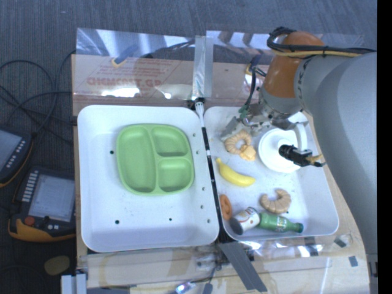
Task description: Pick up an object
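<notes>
The right bin (324,222) holds several items. A tan pretzel-shaped pastry (239,145) lies near its back. A yellow banana (235,175) is in front of that pastry, by the divider. Toward the front are a croissant (275,200), a green bottle (274,223) lying on its side and a small orange piece (225,206). My gripper (244,124) hangs low at the back of the right bin, just behind the pretzel pastry, almost touching it. Nothing visible is lifted off the bin floor.
The left bin (98,225) holds a green divided plate (155,158). A raised divider (207,164) separates the two bins. Clear plastic sheeting (153,66) stands behind both bins. The thick grey arm (349,121) covers the right side.
</notes>
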